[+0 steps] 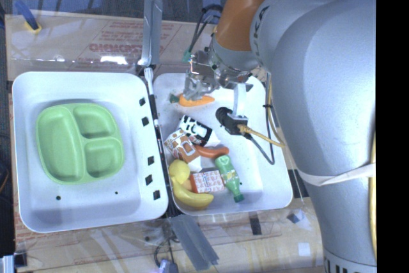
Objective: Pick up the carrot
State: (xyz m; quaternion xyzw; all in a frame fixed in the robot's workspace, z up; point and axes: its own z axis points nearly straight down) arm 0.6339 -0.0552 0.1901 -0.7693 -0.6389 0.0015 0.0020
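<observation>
An orange carrot (pixel 193 100) with a green tip lies in the right bin (pixel 271 182) near its back edge. My gripper (pixel 195 87) hangs straight above it, its fingers coming down around the carrot's middle. From this angle the carrot seems to lie between or just under the fingertips, still resting on the bin floor.
In the right bin lie a black-and-white carton (pixel 195 128), a sausage (pixel 211 151), a green bottle (pixel 229 178), a banana (pixel 189 196), a lemon (pixel 179 171) and a small red box (pixel 207 181). The left bin (pixel 29 201) holds a green divided plate (pixel 80 142). The arm covers the right side.
</observation>
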